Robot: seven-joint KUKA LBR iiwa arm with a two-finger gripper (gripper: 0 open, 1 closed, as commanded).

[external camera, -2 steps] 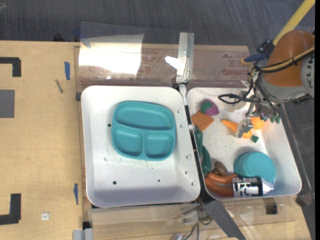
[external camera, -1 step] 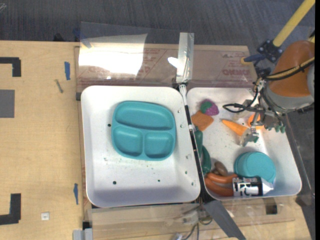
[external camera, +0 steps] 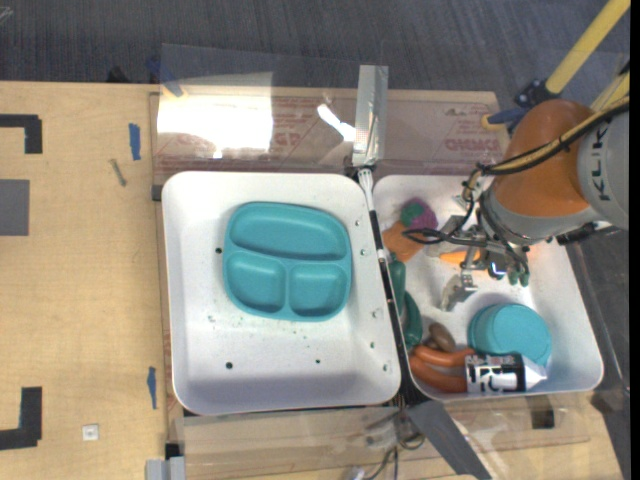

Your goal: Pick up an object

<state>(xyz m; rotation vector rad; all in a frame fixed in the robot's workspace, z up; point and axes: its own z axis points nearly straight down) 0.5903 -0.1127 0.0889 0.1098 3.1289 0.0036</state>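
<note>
The right bin (external camera: 586,313) holds several objects. A purple item (external camera: 418,212) and an orange piece (external camera: 400,241) lie at its far left. A green item (external camera: 409,310) runs along the left wall. At the near edge are a brown-orange item (external camera: 434,359), a black and white can (external camera: 497,374) on its side, and a teal cup (external camera: 512,332). My gripper (external camera: 460,293) hangs low over the bin's middle, just left of the teal cup and above bare bin floor. A small orange object (external camera: 454,258) lies just behind it, partly hidden by the wrist.
The left bin (external camera: 190,268) holds a teal divided plate (external camera: 288,258). A metal divider (external camera: 370,128) stands behind the seam between the bins. The arm's orange band (external camera: 545,163) covers the right bin's far right corner. Wooden bench extends to the left.
</note>
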